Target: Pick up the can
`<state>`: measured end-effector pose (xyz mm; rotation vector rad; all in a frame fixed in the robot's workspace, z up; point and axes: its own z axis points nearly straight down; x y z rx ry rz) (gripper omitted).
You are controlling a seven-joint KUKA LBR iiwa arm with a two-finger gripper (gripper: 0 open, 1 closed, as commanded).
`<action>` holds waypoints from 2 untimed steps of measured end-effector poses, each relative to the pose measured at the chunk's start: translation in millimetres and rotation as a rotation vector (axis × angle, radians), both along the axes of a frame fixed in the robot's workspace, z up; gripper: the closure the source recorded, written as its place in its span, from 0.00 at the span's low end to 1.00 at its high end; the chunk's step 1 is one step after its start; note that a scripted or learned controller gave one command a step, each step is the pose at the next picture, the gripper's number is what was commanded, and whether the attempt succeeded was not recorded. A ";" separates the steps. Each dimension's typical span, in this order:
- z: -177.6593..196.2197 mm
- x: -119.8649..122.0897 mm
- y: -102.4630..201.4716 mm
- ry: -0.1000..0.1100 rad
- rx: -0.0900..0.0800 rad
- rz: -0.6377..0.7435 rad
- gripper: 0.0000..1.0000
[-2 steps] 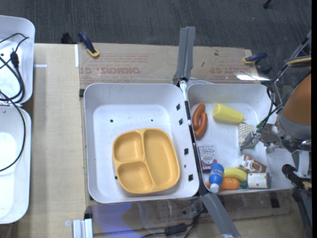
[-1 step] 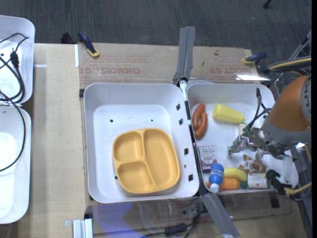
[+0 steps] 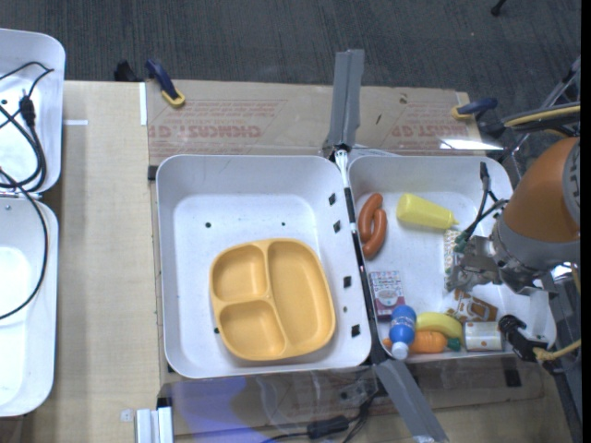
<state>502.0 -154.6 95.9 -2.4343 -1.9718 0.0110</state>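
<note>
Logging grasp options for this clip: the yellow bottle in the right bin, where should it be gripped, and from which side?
I'd grip the yellow bottle across its wide body, coming down from above. It lies on its side, long axis roughly left-right, with bare floor along both long sides; the sausage lies apart, off its left end.

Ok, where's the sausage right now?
In the camera view, the sausage lies in the right bin, by its left wall, just left of the yellow bottle.

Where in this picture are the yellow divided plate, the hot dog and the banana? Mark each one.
yellow divided plate (image 3: 297, 284), camera view, on the floor of its large right compartment.
hot dog (image 3: 372, 224), camera view, on the middle of the sausage.
banana (image 3: 440, 322), camera view, on the middle of its curve.
</note>
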 end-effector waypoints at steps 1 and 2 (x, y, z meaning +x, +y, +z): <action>0.0 0.0 -0.1 0.000 0.000 0.000 0.00; 0.0 0.0 -0.1 0.000 0.000 0.000 0.00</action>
